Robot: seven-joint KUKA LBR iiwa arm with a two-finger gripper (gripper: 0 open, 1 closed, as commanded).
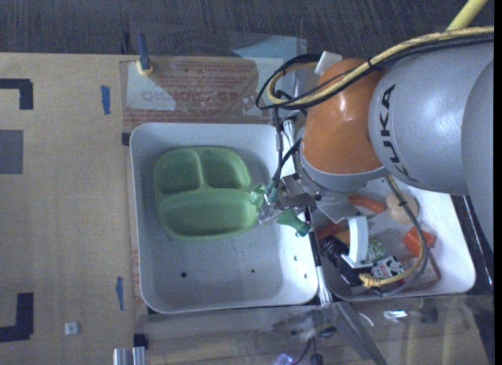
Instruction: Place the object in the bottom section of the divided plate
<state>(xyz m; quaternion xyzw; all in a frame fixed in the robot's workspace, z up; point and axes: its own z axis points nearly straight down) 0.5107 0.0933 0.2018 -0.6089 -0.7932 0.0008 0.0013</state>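
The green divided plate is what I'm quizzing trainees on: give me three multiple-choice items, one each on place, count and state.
1. Where does the divided plate lie?
A. in the left bin
B. in the right bin
C. on the wooden bench

2. How many sections does it have?
A. two
B. three
C. five

3. What lies in its large bottom section?
A. an orange carrot
B. a white cup
C. nothing visible

Answers:
1 A, it sits inside the left bin.
2 B, two small sections above one large one.
3 C, that section shows bare green; the gripper is at the plate's right edge.
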